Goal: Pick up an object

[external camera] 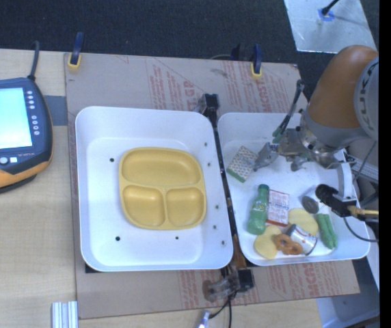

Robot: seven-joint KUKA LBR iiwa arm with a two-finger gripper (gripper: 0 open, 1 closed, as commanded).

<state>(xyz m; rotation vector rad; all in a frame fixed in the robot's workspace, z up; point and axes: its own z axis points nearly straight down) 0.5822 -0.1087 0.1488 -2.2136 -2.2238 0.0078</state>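
Fingers [264, 157] apart, near right bin [249, 124] rim

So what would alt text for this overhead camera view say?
A grey and orange robot arm reaches over the right white bin, its claw above a green bottle, a patterned packet and other small items. The left bin holds a yellow divided tray.

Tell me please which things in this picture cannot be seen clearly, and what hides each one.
- End effector, camera view: small and mixed with metal parts; its finger state is unreadable.
- Right shallow white plastic bin: the grey arm with orange band covers its far right corner.
- Small white and red printed packet: print too small to read.
- Pile of yellow pieces and a metal can: overlapping, so individual shapes are unclear.
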